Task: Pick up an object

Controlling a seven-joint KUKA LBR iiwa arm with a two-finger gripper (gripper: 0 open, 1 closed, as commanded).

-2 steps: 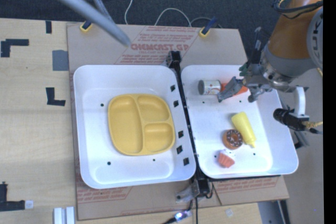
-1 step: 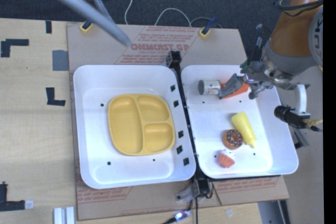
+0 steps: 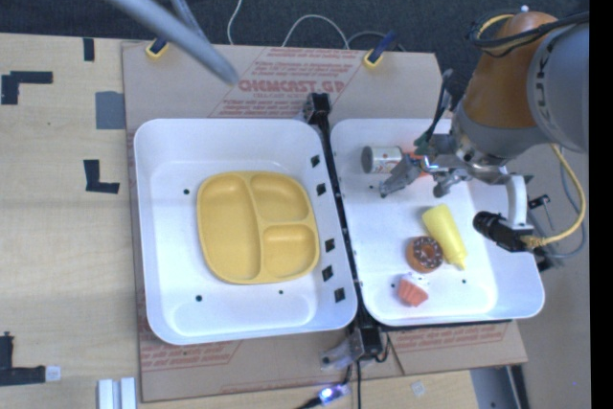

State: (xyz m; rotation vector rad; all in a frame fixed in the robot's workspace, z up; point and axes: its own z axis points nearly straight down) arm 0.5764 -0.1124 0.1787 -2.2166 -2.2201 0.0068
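In the right bin lie a yellow cone-shaped toy, a brown doughnut with sprinkles, and a small red and white piece near the front wall. A small silver can lies on its side at the bin's back left. My gripper hangs over the back of this bin, just right of the can and above the yellow toy. Its fingers stand apart with nothing between them. The grey arm with its orange band comes in from the right.
The left bin holds a yellow divided plate. A black divider runs between the bins. A black cable fitting sticks out at the right bin's right rim.
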